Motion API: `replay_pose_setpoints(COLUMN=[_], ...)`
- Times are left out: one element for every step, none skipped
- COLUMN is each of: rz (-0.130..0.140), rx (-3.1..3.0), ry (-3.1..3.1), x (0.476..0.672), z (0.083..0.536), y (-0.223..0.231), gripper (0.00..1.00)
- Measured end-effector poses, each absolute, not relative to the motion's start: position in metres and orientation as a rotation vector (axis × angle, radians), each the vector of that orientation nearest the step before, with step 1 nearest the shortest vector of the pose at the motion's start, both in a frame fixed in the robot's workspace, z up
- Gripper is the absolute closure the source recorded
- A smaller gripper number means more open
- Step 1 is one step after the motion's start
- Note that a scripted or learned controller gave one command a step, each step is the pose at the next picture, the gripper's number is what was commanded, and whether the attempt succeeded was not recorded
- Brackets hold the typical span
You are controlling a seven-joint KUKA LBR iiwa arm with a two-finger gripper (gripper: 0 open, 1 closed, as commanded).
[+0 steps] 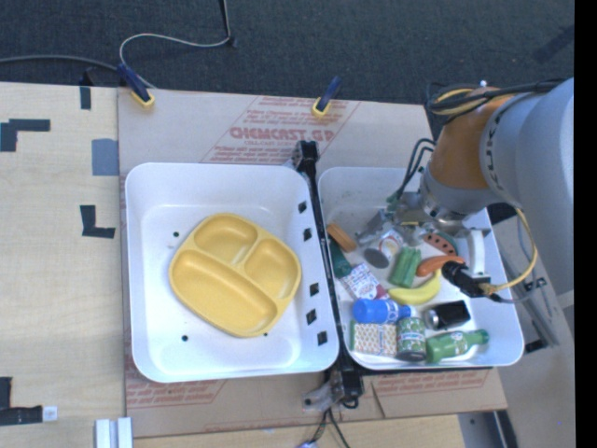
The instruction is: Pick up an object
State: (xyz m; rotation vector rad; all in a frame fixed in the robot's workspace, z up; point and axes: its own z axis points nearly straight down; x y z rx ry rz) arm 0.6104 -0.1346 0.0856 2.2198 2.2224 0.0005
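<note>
End effector (403, 215) (grip state cannot be told) hovers over the cluttered right bin (511, 343); approach step, next a descent onto one object.

A yellow divided plate (235, 273) lies in the left white bin (140, 250), well to the left of the tool, on a cardboard sheet (270, 129) held by two yellow-and-blue clamps (136, 86) over the wooden worktop (47, 278); a black cable (220, 7) trails behind.
</note>
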Motion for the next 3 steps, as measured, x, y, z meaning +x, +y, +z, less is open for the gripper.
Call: replay_pose_setpoints(rz=[0.006, 0.005, -0.001], rx=[2.216, 2.216, 2.222], ry=[2.219, 2.219, 2.221], x=[0.612, 0.612, 0.536], z=[0.097, 0.096, 0.087], y=[-0.135, -0.135, -0.151], gripper=[1.00, 0.00, 0.00])
